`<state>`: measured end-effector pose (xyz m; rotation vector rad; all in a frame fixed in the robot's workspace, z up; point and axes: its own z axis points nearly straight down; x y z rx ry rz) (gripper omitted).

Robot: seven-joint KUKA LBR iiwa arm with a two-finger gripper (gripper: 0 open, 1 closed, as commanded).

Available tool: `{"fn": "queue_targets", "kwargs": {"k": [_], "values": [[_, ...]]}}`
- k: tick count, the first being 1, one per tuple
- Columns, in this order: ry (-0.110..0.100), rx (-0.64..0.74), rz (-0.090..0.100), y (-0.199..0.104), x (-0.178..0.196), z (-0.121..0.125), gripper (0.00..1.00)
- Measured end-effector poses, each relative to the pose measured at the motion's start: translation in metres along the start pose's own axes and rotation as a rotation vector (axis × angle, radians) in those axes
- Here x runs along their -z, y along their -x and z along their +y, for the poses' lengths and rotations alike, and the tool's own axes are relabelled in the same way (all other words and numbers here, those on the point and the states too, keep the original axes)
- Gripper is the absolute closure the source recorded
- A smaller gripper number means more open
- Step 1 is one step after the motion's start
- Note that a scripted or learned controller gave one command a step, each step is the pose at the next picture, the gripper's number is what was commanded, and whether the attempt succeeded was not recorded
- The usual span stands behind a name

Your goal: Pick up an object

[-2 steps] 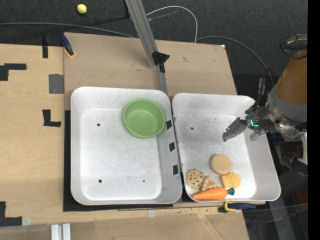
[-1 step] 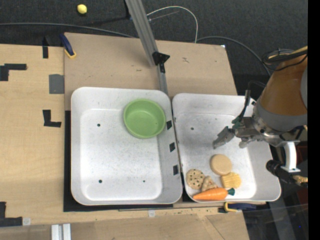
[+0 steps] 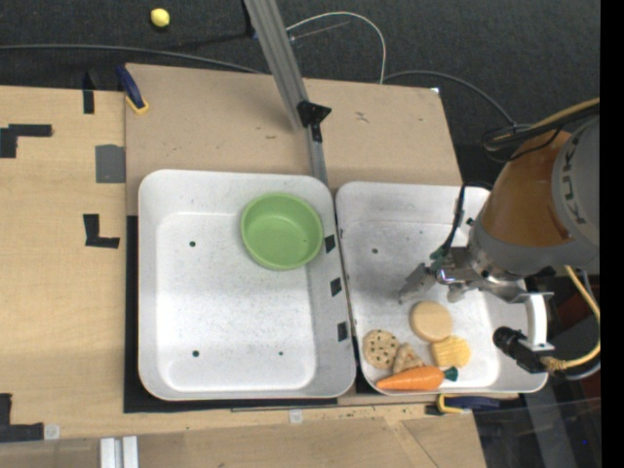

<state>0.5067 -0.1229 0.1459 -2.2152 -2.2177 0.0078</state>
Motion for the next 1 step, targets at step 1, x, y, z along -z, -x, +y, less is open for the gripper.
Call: {"fn": "queue_targets", "kwargs": {"k": [1], "values": [[0.013,-0.002,-0.007,0.002,-0.0488,0.0017,0.0]]}}
